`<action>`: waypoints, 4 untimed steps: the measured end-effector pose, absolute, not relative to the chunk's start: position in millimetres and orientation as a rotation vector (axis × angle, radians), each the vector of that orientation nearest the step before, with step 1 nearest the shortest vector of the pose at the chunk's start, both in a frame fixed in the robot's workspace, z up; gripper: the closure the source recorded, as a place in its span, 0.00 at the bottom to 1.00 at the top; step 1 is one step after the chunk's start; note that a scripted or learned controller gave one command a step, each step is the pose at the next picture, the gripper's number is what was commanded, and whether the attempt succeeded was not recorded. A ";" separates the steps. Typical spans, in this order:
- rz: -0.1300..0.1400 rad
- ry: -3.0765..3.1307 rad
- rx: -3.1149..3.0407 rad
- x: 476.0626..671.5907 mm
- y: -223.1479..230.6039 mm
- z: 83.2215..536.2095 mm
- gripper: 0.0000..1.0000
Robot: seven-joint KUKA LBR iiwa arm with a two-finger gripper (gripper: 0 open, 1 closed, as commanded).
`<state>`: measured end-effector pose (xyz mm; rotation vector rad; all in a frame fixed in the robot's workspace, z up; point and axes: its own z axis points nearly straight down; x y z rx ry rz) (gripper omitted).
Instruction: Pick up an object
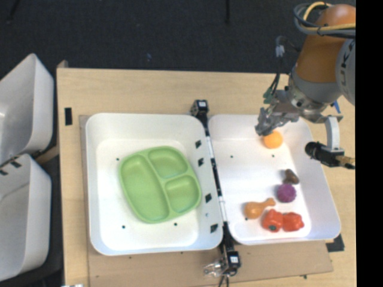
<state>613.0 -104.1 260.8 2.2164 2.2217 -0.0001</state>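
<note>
My gripper (267,127) hangs over the far part of the right bin (239,160), right above and touching the edge of a small orange ball (273,140). The ball lies on the bin floor, partly covered by the fingers. Nearer the front of the same bin lie a small brown piece (291,176), a purple ball (286,192), an orange pear-shaped toy (258,208) and a red pepper-like toy (282,221). Nothing visibly sits between the fingers.
The left bin (102,154) holds a green divided plate (159,183). A raised divider with black clips (209,178) separates the bins. A black fitting (323,152) sticks out by the right bin's far right rim. White containers (21,160) stand off the bench at left.
</note>
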 end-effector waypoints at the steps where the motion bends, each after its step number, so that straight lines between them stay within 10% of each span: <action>1: 0.000 2.224 2.217 607.6 -51.3 247.7 1.00; 4: -0.004 2.227 2.219 589.2 86.7 253.3 1.00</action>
